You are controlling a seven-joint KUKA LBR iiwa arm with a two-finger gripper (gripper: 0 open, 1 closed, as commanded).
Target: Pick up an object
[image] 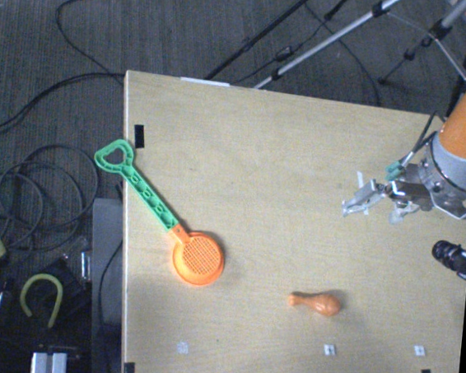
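Strainer (196, 258) on bench, hand (362, 198) apart, fingers spread, holding nothing

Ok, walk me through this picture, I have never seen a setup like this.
One camera looks down at a slant on a pale bench surface. From the right comes a robot arm, grey with an orange band, ending in a metal two-finger gripper that hangs above the surface with nothing visible between its fingers. Two things lie on the surface: a toy strainer with a green handle and an orange mesh head on the left, and a small orange gourd-shaped object lower down, apart from the gripper. Beyond the bench, cables and stand legs lie on dark carpet.
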